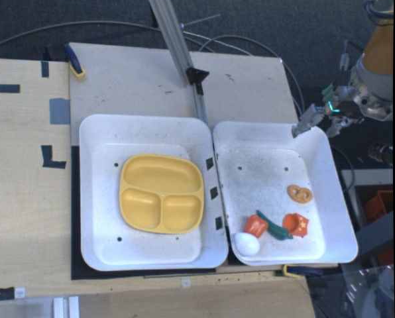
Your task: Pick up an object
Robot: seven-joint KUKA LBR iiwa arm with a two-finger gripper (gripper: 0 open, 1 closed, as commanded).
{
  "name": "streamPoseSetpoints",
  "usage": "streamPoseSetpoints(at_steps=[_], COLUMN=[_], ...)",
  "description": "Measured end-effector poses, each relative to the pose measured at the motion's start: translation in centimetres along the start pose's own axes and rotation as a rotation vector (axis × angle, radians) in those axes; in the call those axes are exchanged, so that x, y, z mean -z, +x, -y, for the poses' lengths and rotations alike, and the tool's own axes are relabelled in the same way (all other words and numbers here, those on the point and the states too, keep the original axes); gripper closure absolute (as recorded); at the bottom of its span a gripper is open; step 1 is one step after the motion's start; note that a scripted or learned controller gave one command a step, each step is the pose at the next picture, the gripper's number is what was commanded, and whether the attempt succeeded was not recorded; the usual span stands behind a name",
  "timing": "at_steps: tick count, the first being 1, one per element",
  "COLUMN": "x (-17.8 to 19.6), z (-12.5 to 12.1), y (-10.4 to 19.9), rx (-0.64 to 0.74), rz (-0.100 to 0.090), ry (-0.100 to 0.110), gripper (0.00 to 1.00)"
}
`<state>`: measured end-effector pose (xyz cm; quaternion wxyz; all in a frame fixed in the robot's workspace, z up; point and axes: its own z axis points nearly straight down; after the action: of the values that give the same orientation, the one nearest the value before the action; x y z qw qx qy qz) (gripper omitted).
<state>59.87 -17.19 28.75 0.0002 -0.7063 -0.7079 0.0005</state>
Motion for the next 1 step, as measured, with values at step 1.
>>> streamPoseSetpoints(at_steps=[1], x=[-6.34], z=[0.12], y=[0.64], rx=[0.000], rz=[-0.001], ry=[0.007], gripper=[0.00])
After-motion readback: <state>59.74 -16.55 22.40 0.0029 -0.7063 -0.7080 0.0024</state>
